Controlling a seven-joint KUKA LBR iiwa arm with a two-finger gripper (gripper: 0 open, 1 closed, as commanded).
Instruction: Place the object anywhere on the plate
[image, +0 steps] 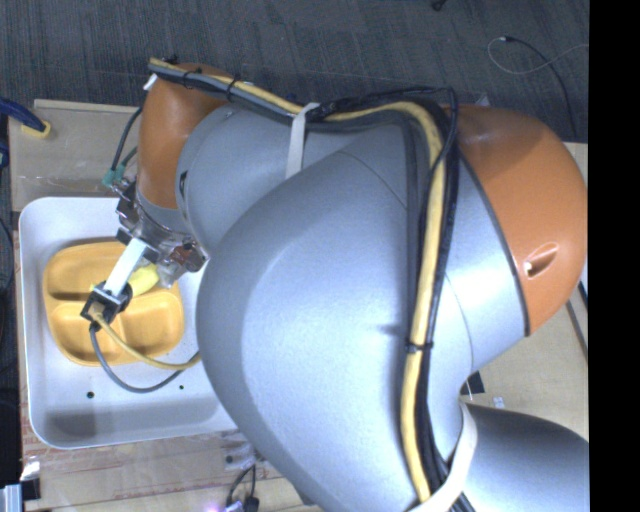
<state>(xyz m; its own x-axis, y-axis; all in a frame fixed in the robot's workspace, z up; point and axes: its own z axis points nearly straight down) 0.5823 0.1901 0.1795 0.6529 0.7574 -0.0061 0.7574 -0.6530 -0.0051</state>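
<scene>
Arm (380, 300) looms — gripper (163, 256) over yellow plate (70, 280).

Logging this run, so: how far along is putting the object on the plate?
Done: the gripper is over the yellow divided plastic plate in the left white bin. In hand: a small yellow-green object sits right below the gripper, above the plate; gripped or already resting, I cannot tell. Left: likely releasing it and pulling clear.

No legible text, no labels or numbers, so far as visible
</scene>
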